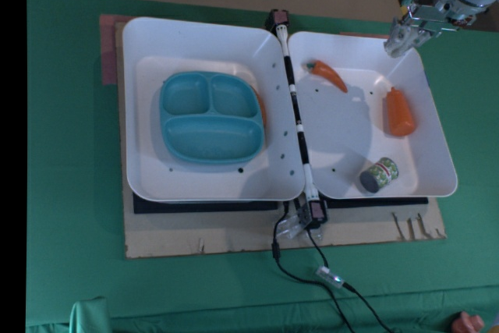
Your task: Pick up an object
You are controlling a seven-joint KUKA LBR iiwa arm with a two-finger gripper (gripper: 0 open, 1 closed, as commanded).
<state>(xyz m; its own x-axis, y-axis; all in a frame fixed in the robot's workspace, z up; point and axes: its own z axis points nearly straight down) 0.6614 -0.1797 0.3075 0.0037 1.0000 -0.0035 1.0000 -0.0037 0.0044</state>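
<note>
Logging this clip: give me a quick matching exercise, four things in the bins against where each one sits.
Things:
1. teal divided plate
2. carrot
3. orange bottle
4. small can

Places:
A. right bin, near its front edge, lying on its side
B. left bin, in the middle
C. right bin, toward its right wall
D. right bin, far-left part, close to the divider

Pairs: 1-B, 2-D, 3-C, 4-A

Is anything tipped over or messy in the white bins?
Yes, a little. The small can lies on its side in the right bin, near the front. The orange bottle lies flat too. The teal plate sits neatly in the left bin. Nothing looks spilled.
</note>
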